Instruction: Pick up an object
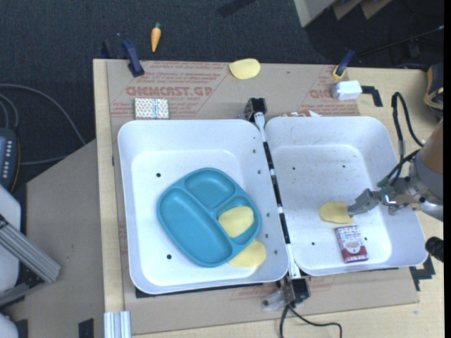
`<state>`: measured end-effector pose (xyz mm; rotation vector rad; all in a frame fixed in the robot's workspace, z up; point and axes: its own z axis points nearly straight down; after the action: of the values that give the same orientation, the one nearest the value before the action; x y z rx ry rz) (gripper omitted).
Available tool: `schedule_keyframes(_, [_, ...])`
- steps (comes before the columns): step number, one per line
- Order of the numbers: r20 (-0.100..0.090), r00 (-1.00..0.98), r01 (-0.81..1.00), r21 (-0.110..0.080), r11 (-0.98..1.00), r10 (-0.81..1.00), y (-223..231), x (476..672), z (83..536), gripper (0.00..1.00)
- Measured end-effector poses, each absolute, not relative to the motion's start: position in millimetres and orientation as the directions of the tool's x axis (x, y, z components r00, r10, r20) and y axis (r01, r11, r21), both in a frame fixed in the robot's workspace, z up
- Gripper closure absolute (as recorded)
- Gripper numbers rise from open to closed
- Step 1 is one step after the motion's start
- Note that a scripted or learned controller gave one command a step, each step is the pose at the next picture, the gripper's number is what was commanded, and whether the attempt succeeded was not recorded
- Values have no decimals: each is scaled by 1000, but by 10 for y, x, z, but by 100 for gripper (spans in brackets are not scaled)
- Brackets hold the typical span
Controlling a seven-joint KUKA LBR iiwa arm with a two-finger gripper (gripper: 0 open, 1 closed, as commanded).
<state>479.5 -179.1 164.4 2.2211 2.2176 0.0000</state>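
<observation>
Gripper [363,201] low in right bin [320,136], finger spread unclear, tip beside flat yellow piece [336,213], left of red packet [351,245]. Piece looks light, thin, likely slippery; pinch across edges.

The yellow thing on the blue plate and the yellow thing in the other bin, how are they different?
The yellow piece on the blue plate lies in a compartment of the divided blue plate in the left bin; the yellow piece in the right bin lies on the bare floor of the right bin. The plate piece looks rounder, the other flatter. The gripper is beside the right one, far from the plate one. Both are pale yellow.
</observation>
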Motion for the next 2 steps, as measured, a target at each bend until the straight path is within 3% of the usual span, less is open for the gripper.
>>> schedule_keyframes(1, [2,-2,1000,-3,2,1000,-1309,4786,1090,0])
schedule_keyframes(2, [-3,1,1000,5,0,1000,-1256,5008,862,0])
